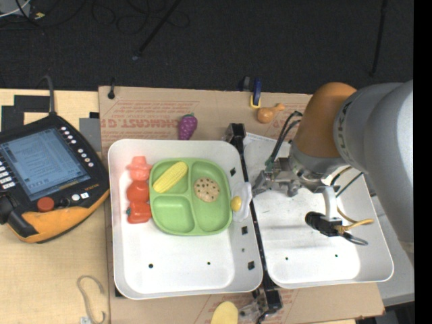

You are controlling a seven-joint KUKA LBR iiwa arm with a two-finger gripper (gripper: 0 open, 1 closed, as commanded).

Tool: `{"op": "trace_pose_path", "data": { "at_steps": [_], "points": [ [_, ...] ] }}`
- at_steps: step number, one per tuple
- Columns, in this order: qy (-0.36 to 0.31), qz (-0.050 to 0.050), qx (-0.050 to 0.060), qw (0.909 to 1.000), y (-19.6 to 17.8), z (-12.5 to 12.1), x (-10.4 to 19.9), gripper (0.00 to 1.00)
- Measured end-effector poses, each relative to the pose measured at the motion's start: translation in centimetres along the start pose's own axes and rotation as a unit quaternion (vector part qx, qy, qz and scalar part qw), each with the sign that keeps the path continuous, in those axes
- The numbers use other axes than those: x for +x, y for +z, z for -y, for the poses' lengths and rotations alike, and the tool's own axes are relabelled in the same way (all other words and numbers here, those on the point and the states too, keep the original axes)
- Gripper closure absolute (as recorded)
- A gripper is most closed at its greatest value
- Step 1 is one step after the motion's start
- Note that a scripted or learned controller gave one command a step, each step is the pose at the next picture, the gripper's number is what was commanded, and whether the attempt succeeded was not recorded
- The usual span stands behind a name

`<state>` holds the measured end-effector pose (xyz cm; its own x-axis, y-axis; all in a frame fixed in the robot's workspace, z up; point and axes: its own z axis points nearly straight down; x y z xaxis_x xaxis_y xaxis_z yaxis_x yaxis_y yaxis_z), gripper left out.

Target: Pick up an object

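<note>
In the left bin (175, 275) lies a green divided plate (177, 214). A yellow corn cob (169, 175) and a round cookie (206, 189) rest in its upper compartments. A red and pink toy (138, 190) lies along the plate's left side. A small yellow piece (236, 204) sits at the left bin's right rim. My gripper (264, 182) hangs low over the left part of the right bin (324, 262), close to the divide between the bins. Nothing shows as held.
Behind the bins, a purple grape toy (187, 125) and an orange pear-shaped toy (268, 113) lie on the cardboard. A yellow object (225, 312) sits at the front edge. A teach pendant (47, 174) rests on the bench at left. The arm's black connector and cables (331, 225) hang over the right bin.
</note>
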<state>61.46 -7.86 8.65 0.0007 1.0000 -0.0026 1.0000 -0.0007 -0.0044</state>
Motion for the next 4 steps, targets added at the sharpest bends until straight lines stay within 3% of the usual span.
{"op": "trace_pose_path", "data": {
  "at_steps": [1,3,4],
  "points": [
    [0.002,-0.002,0.0,1.0,-1.3,0.0,-0.1,1.0],
    [0.0,-0.001,-0.003,1.0,-12.0,-0.6,-0.9,1.0],
    [0.001,-0.002,-0.002,1.0,-14.2,-0.6,-1.1,1.0]
  ]
}}
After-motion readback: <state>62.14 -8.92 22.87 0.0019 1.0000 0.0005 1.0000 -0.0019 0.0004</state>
